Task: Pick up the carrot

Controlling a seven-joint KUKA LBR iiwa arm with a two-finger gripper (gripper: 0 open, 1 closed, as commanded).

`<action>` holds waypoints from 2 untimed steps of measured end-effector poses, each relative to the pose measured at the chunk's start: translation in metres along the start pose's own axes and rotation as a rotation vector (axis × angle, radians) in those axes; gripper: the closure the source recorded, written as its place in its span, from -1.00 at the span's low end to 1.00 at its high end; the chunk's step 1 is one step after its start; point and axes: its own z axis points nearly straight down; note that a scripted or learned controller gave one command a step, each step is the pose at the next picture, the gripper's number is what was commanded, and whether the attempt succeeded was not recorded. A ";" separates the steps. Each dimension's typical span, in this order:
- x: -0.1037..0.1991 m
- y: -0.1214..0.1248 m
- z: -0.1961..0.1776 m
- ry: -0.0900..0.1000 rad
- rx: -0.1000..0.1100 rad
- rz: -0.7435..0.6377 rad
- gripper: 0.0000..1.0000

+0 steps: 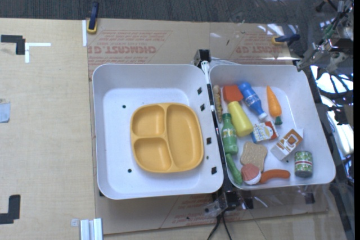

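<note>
The carrot is a small orange cone with a green end. It lies in the right bin, near the bin's far right corner. Its thin tip points to the back and its green end to the front. A blue bottle lies just to its left, with a small gap between them. Nothing covers the carrot.
The right bin also holds a yellow bottle, a green bottle, small cartons, a can, toast and a sausage. A yellow divided plate sits in the left bin. Cables hang at the right.
</note>
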 end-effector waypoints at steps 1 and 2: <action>0.016 -0.009 0.128 0.000 0.000 0.041 -1.00; 0.022 -0.010 0.189 0.001 0.000 0.148 -1.00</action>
